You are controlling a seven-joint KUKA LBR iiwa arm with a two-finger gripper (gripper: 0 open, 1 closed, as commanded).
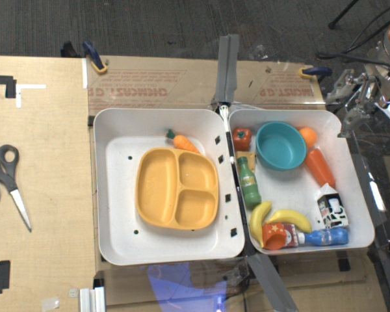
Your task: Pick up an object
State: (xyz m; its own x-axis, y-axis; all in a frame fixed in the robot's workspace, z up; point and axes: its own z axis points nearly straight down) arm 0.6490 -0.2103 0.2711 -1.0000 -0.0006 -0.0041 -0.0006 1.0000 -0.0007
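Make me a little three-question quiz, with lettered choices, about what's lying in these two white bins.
1. Where does the yellow divided plate lie?
A. left bin
B. right bin
C. on the bench

2. What colour is the bowl?
A. red
B. teal
C. white

3. How does the green bottle rest?
A. standing upright
B. lying on its side
C. inside the bowl

Answers:
1 A, the plate sits in the left bin, beside a toy carrot.
2 B, the bowl in the right bin is teal.
3 B, the bottle lies flat along the right bin's left wall.
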